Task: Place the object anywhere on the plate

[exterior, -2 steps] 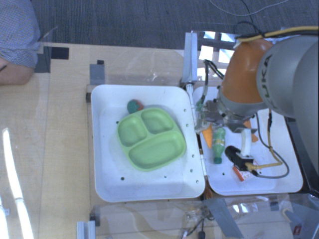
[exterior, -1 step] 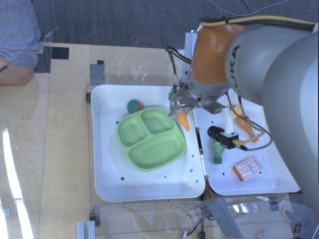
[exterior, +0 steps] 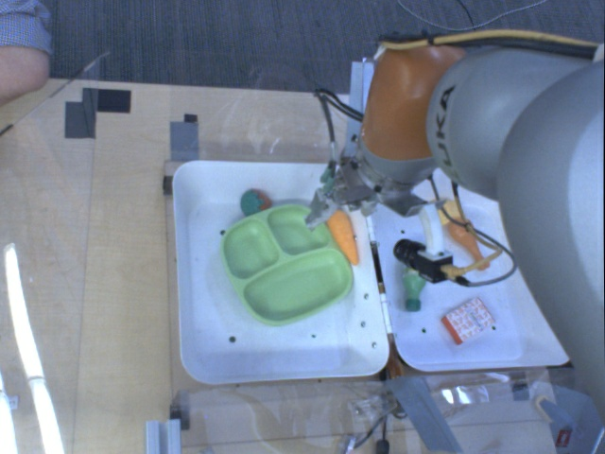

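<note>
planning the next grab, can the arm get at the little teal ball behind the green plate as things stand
Probably yes: the ball lies in the open beside the plate, nothing on top, and the end effector hangs just to its right.

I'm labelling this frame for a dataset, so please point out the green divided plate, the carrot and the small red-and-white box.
green divided plate (exterior: 293,287): camera view, floor of its large front compartment.
carrot (exterior: 345,239): camera view, middle of its orange body.
red-and-white box (exterior: 468,320): camera view, centre of its top face.
</note>
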Available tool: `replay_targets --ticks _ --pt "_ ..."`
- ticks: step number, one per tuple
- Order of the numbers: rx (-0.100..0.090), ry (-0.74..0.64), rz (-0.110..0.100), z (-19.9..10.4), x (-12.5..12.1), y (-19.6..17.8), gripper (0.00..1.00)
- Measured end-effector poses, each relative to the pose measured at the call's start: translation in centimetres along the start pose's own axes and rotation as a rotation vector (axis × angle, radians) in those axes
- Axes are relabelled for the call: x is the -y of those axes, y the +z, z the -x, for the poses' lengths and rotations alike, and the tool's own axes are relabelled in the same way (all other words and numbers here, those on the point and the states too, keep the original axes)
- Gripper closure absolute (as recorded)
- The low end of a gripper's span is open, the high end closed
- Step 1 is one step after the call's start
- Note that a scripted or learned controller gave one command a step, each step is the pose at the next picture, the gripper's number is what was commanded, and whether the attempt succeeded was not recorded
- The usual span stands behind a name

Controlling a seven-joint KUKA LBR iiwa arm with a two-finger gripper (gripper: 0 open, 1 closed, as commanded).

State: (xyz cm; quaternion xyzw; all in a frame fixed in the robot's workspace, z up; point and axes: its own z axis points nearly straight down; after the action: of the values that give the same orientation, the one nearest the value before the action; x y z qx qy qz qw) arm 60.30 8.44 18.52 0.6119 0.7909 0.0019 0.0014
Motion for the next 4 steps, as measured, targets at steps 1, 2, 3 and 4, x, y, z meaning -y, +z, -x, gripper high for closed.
replay_targets --ticks 1,2,3,4 --pt "0.0 -0.001 0.006 0.0 -0.2 -1.1 1.0" --pt "0.0 0.0 0.006 0.0 -0.2 -1.1 0.0" --pt "0.0 0.0 0.012 0.1 -0.3 -2.3 1.0" --pt "0.0 -0.071 0.004 -4.2 0.2 -6.4 1.0"
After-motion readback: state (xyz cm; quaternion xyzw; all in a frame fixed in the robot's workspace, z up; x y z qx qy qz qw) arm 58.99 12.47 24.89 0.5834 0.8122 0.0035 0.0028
